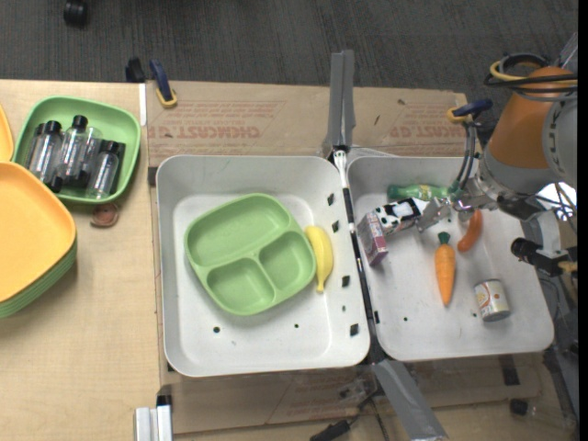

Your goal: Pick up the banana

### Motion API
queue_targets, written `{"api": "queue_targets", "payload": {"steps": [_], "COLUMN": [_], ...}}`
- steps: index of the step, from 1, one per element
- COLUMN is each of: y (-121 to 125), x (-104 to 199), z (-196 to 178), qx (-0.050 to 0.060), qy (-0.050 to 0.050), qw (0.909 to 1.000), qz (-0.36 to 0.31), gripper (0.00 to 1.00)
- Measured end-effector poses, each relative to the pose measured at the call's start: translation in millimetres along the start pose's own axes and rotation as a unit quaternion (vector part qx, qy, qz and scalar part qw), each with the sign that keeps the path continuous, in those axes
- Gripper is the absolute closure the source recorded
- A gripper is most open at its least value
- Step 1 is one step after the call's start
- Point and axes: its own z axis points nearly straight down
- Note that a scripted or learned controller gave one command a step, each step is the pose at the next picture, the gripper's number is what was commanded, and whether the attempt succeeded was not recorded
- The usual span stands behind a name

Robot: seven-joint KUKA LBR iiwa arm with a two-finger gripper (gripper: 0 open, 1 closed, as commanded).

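Hovering low in the right bin (514, 333), the fingers (447, 208) sit at the frame's centre right, near a small carrot (470, 231) and a larger carrot (445, 271); whether they are open or closed I cannot tell. Well apart, the banana (320, 255) lies in the left bin (184, 246), touching a green divided plate (250, 254).

Count from above the bench: two white bins, left bin (175, 246) and right bin (524, 329). One banana (321, 255). One green divided plate (250, 254) with three compartments. Two carrots: a large carrot (446, 269) and a smaller carrot (470, 231). One small can (492, 299). One purple carton (372, 239). One green square dish (78, 150) holding several small bottles (75, 157), exact number unclear. One stack of orange plates (32, 237).
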Motion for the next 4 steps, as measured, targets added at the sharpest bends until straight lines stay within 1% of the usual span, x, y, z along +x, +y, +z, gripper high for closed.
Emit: {"api": "queue_targets", "payload": {"steps": [1,2,3,4], "y": [0.2,2.7,1.2,14.3], "x": [-0.4,-14.2,-18.2,-46.5], "z": [-9.1,-0.1,-0.6,0.0], "qx": [-0.001,0.0,0.0,0.0], "qy": [-0.001,0.0,0.0,0.0], "qw": [1.0,1.0,0.9993,0.9996], "qz": [-0.001,-0.009,0.038,0.027], "gripper": [1.0,1.0,1.0,1.0]}}
